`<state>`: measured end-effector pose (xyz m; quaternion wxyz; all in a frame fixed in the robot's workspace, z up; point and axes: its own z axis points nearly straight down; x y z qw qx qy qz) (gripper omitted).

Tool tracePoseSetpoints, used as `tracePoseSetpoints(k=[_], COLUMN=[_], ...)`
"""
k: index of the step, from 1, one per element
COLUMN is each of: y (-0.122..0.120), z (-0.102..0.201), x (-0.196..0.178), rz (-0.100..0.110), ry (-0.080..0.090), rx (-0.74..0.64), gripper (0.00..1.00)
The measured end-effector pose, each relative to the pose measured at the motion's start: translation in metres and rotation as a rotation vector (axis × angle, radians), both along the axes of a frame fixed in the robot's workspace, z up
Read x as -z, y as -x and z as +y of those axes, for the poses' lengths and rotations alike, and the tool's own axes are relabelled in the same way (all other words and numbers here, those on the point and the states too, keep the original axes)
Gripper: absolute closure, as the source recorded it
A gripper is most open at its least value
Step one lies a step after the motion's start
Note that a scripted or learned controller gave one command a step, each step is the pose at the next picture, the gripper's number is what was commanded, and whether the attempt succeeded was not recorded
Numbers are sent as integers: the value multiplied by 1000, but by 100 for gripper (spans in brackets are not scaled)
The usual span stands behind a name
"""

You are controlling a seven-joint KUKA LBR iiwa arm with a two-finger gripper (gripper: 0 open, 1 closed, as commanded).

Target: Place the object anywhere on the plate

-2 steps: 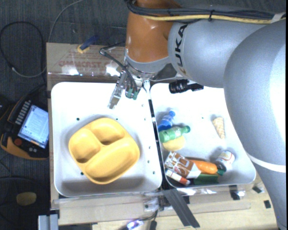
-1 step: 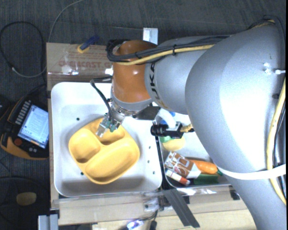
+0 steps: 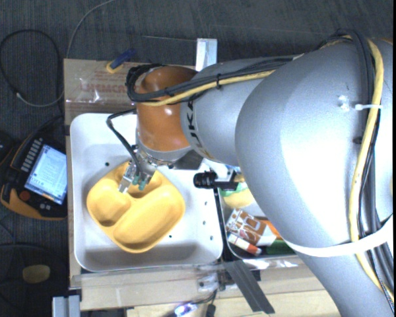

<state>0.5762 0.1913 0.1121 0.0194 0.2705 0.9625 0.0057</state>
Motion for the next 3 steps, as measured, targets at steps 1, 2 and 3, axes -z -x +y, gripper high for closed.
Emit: tracePoseSetpoints(k=[1,2,3], y=[-8,-8,-8], z=[-14,-13,-13], x=[-16,-16,-16], rz=[40,40,40], ry=[3,3,3], rx=[4,4,4], gripper=[100,0,0])
